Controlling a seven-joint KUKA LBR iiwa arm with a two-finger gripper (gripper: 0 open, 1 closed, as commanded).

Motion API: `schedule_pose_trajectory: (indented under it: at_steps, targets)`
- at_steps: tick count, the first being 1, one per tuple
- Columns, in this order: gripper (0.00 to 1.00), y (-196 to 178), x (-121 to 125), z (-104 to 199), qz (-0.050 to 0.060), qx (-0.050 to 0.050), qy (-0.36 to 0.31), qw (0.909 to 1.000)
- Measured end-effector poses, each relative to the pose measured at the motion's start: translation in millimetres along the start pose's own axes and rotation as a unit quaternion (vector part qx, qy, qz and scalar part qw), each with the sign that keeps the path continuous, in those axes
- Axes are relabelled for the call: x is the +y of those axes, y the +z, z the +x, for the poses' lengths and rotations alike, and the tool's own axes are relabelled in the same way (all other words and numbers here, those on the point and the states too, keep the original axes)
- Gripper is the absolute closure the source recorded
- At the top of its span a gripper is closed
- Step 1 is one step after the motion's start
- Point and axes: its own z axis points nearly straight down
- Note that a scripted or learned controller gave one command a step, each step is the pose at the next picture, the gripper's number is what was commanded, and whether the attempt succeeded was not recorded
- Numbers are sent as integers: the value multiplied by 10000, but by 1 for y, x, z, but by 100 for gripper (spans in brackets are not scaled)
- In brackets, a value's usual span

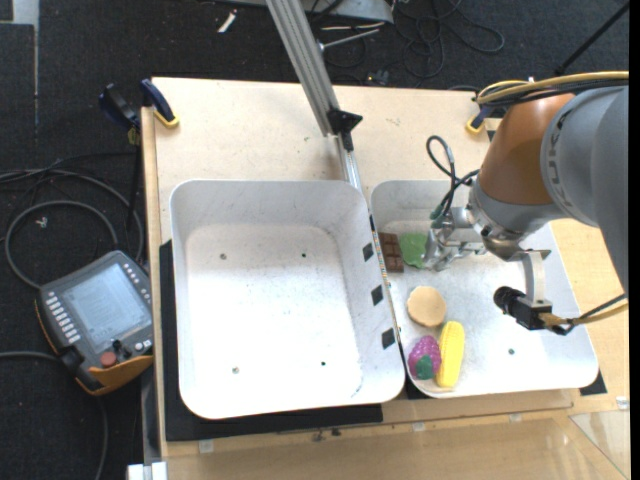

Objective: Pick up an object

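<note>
Grey arm with orange band reaches from the right into the right shallow white bin (560, 368), metal two-finger gripper (437, 251) low at the bin's far-left area, touching or just over a flat green piece (413, 246); can't tell its grip state. Just left of the gripper lies a dark brown ridged block (392, 253). Nearer the camera from the gripper sit a round tan disc (427, 307), then a yellow corn cob (451, 353) beside a magenta-and-green lumpy toy (424, 356).

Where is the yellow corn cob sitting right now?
The corn cob lies in the right bin, near its front edge, beside the pink-and-green toy and just below the round tan piece.
</note>
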Motion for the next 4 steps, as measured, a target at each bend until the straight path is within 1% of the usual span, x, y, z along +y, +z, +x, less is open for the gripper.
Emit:
schedule_pose_trajectory:
  at_steps: [1,2,3,4]
  targets:
    - [100,-59,2,-9,-29,-9,4,10000]
    - [100,-76,3,-9,-14,-4,-12,10000]
    - [100,-76,8,36,-3,4,-43,10000]
    - [100,-91,19,95,-11,9,-48,10000]
